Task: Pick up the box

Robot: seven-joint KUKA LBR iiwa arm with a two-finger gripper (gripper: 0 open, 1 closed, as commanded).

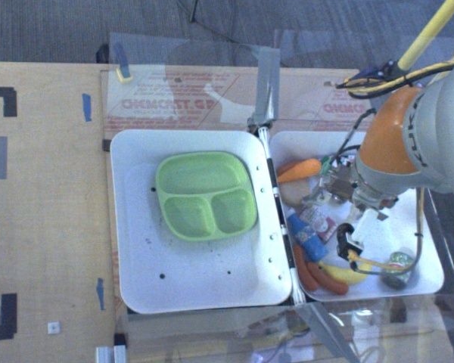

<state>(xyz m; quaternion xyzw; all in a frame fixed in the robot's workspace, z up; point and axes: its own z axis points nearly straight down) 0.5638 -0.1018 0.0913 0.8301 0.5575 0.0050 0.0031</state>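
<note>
In the right bin [424, 237], a small pale box with reddish print [318, 219] lies near the left wall. A blue oblong item [306, 237] touches its lower left side. My gripper [324, 194] hangs low over the bin's upper left part, just above the box and beside an orange carrot [298, 170]. The grey wrist and orange band rise behind it to the right. Nothing can be seen held in the gripper.
A yellow banana [346, 271] and a red sausage [318, 278] lie along the right bin's front. A green-grey round thing [397, 266] sits at its front right. The left bin [136, 271] holds a green divided plate [206, 195].
</note>
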